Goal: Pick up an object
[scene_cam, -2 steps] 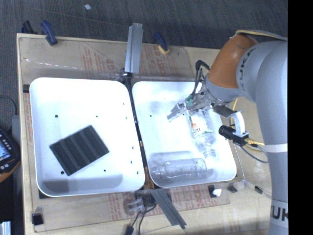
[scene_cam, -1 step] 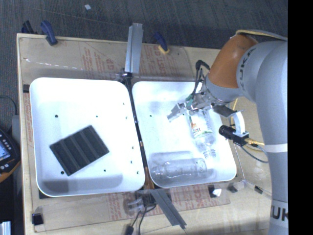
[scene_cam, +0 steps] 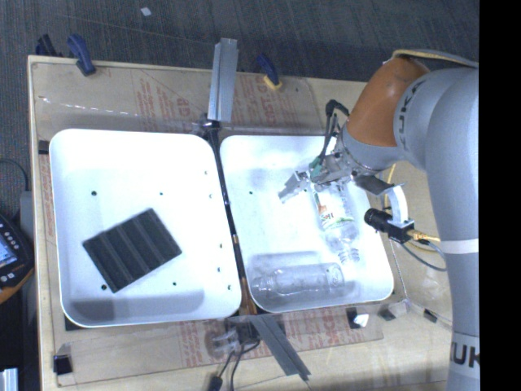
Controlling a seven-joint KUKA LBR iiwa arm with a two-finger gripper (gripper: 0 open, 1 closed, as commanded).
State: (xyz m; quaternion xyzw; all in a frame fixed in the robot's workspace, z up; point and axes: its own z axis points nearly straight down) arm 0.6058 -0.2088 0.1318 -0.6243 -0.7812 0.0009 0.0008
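Gripper [scene_cam: 313, 182] over labelled bottle [scene_cam: 334, 216], print seemingly illegible.

A pale wooden desk [scene_cam: 49, 96] fills most of the frame, with blue clamps [scene_cam: 81, 54] along its upper edge. Dark grey carpet [scene_cam: 244, 6] lies across the top of the frame.

We get one fixed cam above the bench [scene_cam: 49, 80], angled down, wide enough for both white bins [scene_cam: 73, 149]; arm [scene_cam: 444, 137] enters from frame right.
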